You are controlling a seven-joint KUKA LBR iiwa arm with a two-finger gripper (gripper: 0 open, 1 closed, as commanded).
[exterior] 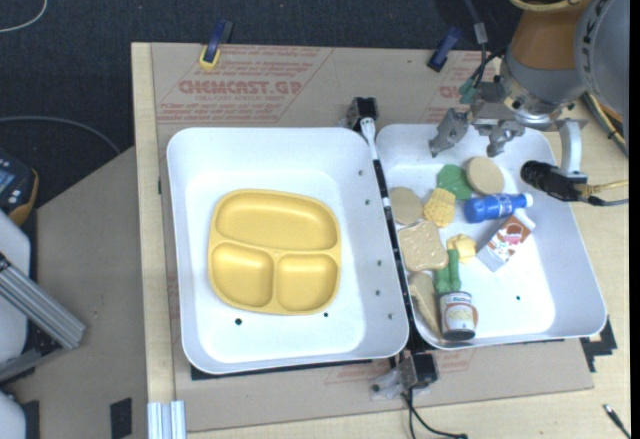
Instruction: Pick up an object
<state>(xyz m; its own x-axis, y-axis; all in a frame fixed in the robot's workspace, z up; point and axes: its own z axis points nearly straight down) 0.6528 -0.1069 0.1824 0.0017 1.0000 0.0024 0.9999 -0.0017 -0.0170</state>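
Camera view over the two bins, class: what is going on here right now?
A grey robot arm reaches in from the right, its gripper open above the far end of the right bin, holding nothing. Beneath and nearer lie toy foods: a blue bottle, a green piece, a corn cob, a small carton and a dark-lidded bottle. The left bin holds a yellow divided tray. Nothing has been picked yet.

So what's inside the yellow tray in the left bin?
The yellow tray sits in the left bin with three compartments, all showing bare yellow plastic. The toys lie in the right bin. The bin floor beneath the tray is covered.
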